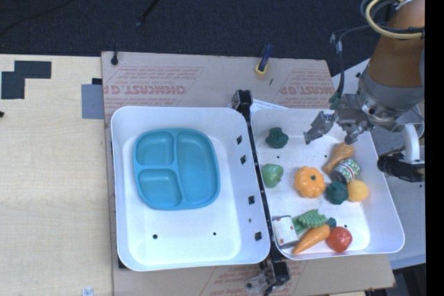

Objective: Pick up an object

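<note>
My gripper [333, 134] hangs over the back of the right bin [393, 218], fingers spread open with nothing between them. Just below it lies an orange carrot-like piece [337, 156] next to a small striped can [348, 169]. Farther left in that bin are a dark green broccoli [277, 138], a light green pepper [271, 175] and an orange pumpkin [309, 181]. A dark teal piece [337, 193] and a yellow lemon [358, 190] sit by the can. At the front lie a carrot [311, 238], a red tomato [339, 239] and a green vegetable [309, 220].
The left bin [132, 232] holds a blue divided plate [175, 168]. A ridge with black clips [251, 170] separates the bins. A small white box [283, 228] lies in the right bin's front left corner. The arm's orange and grey body [397, 59] stands at the right.
</note>
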Motion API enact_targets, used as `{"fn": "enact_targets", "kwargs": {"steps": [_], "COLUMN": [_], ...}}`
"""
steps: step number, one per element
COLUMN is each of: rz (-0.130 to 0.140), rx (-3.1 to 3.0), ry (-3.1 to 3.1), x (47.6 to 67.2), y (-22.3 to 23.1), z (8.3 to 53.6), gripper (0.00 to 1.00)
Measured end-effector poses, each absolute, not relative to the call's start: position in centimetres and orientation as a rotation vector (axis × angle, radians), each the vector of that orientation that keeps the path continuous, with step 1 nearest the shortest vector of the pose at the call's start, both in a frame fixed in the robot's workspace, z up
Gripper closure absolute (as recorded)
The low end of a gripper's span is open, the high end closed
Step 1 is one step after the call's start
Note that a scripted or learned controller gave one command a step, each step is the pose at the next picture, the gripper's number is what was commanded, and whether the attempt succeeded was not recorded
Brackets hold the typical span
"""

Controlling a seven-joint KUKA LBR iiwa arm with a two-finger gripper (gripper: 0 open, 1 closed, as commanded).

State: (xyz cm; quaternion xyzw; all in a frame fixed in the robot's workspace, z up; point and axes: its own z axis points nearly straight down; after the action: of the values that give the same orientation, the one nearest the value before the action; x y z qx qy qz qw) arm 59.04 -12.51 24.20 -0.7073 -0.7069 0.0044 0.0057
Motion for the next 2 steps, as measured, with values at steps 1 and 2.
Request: {"fn": "enact_targets", "kwargs": {"steps": [1,2], "rz": [0.001,0.008], "rx": [-2.220,-2.214], "ry": [-2.222,-2.218], "x": [59.3,58.6], "y": [-12.5,-11.9], "z": [24.9,18.8], "gripper": [0.00,0.00]}}
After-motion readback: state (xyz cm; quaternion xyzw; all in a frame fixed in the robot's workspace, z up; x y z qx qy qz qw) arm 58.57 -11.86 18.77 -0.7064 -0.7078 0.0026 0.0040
